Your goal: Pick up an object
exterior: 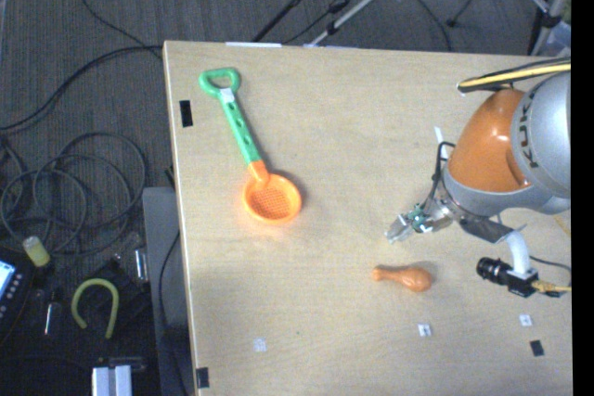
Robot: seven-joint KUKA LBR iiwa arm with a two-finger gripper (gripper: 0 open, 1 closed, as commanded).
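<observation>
While the hand (405, 226) hovers, grip state unclear, the orange drumstick (406, 276) lies just below it.

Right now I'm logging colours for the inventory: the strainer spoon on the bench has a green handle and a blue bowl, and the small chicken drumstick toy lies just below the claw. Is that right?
Not quite. The camera view shows the strainer spoon with a green handle and an orange bowl, not a blue one. The rest stands: the drumstick toy lies just below the claw on the bench.
</observation>
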